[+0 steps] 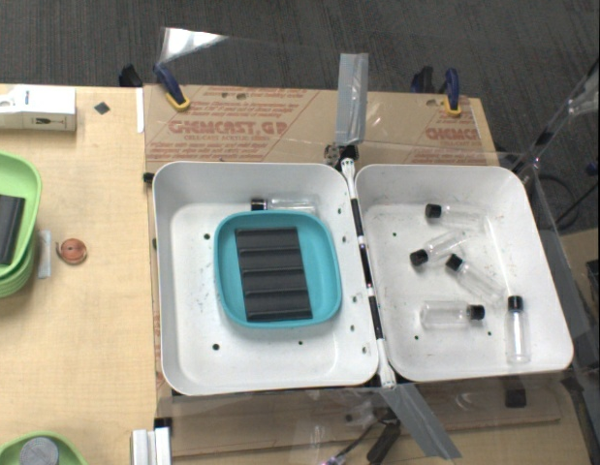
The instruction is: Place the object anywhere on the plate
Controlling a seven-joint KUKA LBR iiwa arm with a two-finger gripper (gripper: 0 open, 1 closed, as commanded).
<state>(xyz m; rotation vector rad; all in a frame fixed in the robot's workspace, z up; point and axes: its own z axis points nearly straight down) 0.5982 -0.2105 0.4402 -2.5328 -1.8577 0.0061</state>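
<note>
A teal square plate (227,260) lies in the middle of the left white bin (183,337) and carries a black ribbed block (272,269). Just behind the plate, a clear vial with a black cap (280,204) lies on the bin floor against the far wall. The right white bin (396,347) holds several more clear vials with black caps, among them one near the back (445,212), one in the middle (430,251) and one at the front right (516,327).
A raised divider (363,260) separates the two bins. Left of the bins, the wooden bench holds a green container (9,226), a white box (33,109) and a small round copper piece (73,251). Clamped cardboard (241,124) lies behind the bins.
</note>
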